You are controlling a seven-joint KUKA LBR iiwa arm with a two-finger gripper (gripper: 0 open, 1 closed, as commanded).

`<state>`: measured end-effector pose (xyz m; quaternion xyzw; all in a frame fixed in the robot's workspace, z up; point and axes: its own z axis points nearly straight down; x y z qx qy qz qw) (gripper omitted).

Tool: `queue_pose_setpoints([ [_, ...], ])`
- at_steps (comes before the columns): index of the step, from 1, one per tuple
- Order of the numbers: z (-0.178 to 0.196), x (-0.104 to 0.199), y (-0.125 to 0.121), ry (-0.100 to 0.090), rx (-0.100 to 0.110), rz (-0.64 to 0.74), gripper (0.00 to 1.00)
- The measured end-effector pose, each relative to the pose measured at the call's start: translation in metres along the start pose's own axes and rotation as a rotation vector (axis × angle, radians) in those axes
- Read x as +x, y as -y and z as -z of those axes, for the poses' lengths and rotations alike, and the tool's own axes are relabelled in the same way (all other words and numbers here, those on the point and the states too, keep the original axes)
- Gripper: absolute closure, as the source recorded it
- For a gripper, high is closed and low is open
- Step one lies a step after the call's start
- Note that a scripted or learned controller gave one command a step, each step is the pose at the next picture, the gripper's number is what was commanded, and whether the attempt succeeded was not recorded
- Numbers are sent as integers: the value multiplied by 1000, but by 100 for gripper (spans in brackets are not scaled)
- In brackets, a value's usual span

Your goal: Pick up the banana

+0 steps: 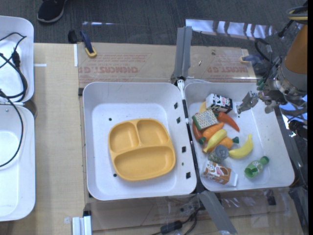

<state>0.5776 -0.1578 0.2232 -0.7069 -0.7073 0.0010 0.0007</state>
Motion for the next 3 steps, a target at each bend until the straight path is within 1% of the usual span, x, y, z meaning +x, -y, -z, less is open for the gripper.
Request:
queue_pose_setpoints([
  [1,-125,-33,44,0,-13,-172,0],
  [2,-121,-33,48,-1,0,-176,100],
  [3,-55,15,23,0,-1,-312,100],
])
